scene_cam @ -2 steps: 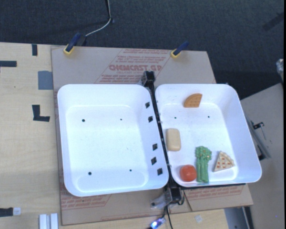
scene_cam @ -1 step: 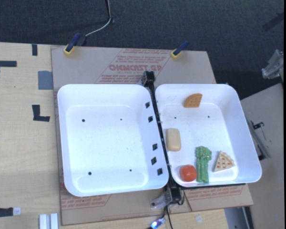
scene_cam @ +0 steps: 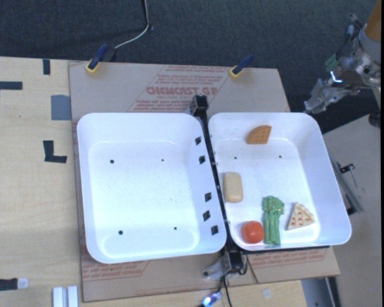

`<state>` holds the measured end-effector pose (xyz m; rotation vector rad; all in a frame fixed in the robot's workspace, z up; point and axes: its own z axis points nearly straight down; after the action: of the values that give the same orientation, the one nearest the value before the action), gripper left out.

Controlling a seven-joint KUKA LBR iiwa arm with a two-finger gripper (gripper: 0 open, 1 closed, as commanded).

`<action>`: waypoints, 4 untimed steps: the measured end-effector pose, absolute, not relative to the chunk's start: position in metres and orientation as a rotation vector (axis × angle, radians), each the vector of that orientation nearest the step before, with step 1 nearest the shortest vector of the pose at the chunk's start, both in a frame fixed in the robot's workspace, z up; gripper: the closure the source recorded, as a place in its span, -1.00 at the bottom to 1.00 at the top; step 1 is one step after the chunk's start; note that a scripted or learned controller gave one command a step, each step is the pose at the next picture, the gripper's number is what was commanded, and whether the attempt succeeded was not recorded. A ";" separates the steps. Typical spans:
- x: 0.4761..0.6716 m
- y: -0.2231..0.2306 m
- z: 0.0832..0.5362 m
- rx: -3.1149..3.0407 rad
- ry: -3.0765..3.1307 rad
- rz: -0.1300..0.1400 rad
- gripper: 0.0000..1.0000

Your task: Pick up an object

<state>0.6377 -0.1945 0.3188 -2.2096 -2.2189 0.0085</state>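
The right bin (scene_cam: 320,147) holds several toy foods: an orange wedge (scene_cam: 259,135) at the back, a pale yellow block (scene_cam: 233,187) by the left wall, a red tomato (scene_cam: 253,232), a green asparagus bunch (scene_cam: 272,219) and a waffle-patterned triangle (scene_cam: 300,217) at the front. My gripper (scene_cam: 321,99) hangs outside the right bin, beyond its back right corner, above the dark floor. Its fingers point down-left with nothing seen between them.
The left bin (scene_cam: 89,171) stands beside the right one on a cardboard sheet (scene_cam: 173,88) held by two blue-and-yellow clamps (scene_cam: 97,57). A black clip strip (scene_cam: 208,171) joins the bins. A cable (scene_cam: 137,18) runs across the dark floor at the back.
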 end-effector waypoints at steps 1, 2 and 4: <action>0.670 -0.073 0.304 -2.205 -2.233 -0.002 1.00; 0.665 -0.199 0.229 -2.229 -2.208 0.014 1.00; 0.658 -0.136 0.202 -2.225 -2.218 0.004 1.00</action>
<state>0.6583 -0.1357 0.2018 -2.2248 -2.2181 0.0040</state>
